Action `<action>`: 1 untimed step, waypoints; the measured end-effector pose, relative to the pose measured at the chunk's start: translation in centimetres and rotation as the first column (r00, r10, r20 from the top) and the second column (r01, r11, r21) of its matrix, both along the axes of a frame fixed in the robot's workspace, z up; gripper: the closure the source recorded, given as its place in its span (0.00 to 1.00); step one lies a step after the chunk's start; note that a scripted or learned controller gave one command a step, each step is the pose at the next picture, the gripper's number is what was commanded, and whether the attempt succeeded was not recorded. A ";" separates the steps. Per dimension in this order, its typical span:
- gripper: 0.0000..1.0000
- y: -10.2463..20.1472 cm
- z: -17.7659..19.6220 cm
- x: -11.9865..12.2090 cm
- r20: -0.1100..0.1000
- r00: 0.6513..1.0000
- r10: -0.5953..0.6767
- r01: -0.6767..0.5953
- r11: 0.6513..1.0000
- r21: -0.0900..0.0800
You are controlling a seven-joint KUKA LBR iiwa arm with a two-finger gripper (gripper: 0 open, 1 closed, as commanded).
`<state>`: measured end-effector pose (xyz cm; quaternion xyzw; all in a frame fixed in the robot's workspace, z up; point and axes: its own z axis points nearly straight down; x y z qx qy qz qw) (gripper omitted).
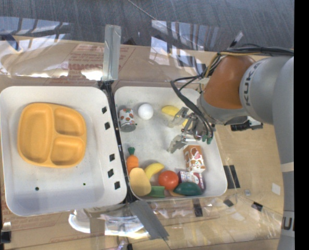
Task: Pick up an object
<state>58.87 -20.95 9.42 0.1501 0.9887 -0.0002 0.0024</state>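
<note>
The pincer [188,134] hung spread and empty over the right bin's [159,91] bare middle, likely lining up a pick; the carton [194,158] stood just at its 5 o'clock.

Bright, even overhead light fills the scene, and shadows stay soft. Strong window-like glare streaks the clear plastic sheet [159,46] behind the bins. Focus is slightly soft throughout.

Divided tray [51,134] in left bin [8,191]; ball [145,111], cup [126,119], toy food in right bin [159,90].
</note>
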 end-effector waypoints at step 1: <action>0.00 0.2 -0.1 -4.1 -0.001 0.998 -0.059 0.059 0.998 0.001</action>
